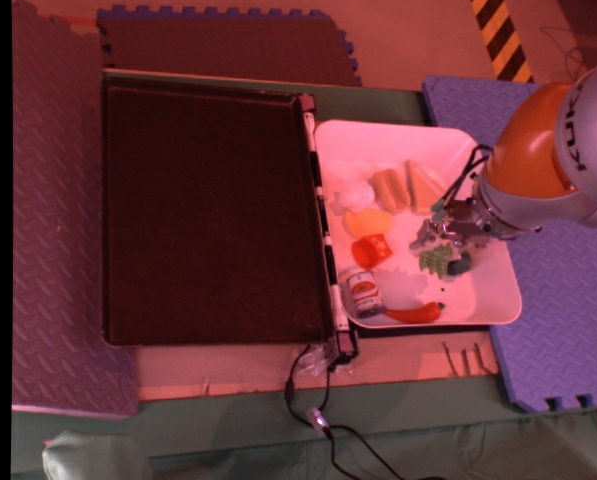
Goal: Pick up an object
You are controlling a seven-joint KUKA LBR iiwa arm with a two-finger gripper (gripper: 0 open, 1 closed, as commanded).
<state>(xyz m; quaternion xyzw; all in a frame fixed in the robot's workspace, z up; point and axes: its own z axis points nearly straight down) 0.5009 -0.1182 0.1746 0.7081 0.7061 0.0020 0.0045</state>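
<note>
My gripper (pixel 444 251) hangs low over the right part of the white bin (pixel 498 303), under the grey wrist with its orange band. A small green toy (pixel 437 261) lies right at the gripper's tip, partly covered by it. To its left are a red cup (pixel 371 252), an orange piece (pixel 373 221), a white lump (pixel 356 196), a tan bread-like piece (pixel 389 188) and a pale wedge (pixel 424 182). Near the bin's front edge lie a small can (pixel 364 291) and a red chili pepper (pixel 416 313).
A large dark shallow bin (pixel 208 208) fills the left half of the bench. Blue foam mats (pixel 568 318) lie right of the white bin. Cables (pixel 323 388) trail off the bench's front edge.
</note>
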